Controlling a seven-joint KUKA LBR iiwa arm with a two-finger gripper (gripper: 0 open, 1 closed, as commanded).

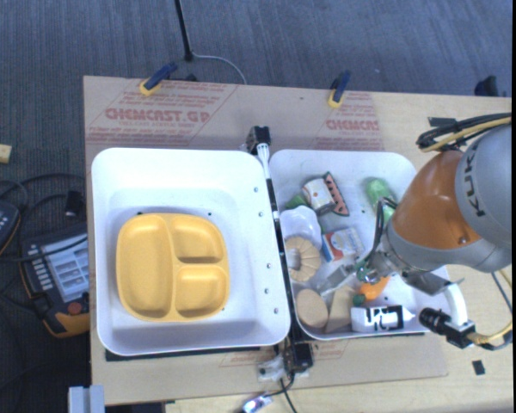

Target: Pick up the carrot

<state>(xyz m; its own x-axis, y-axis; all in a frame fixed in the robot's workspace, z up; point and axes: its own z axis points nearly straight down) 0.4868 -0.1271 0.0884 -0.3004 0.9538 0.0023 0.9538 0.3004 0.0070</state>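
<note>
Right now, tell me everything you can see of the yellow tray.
The yellow tray is a plastic-looking plate with rounded corners, moulded into three compartments: one long one on its left, two smaller ones stacked on its right. It looks matte and clean, with nothing in it. It lies flat, slightly askew, on the floor of the left white bin, near the middle. Only the bin touches it.

arm body: grey, rounded KUKA iiwa arm point(499, 175) with a smooth, matte shell
band: broad orange band point(437, 205), glossy and curved, just above the wrist
marking: dark "KUK" letters on the grey shell, beside the orange band
wrist: grey ring point(434, 249) below the band, tapering toward the two-finger gripper point(367, 274)
cables: black and yellow bundle point(460, 130) along the arm's upper edge, well apart from the gripper
gripper: small, dark metal parts; detail too fine to tell
</note>
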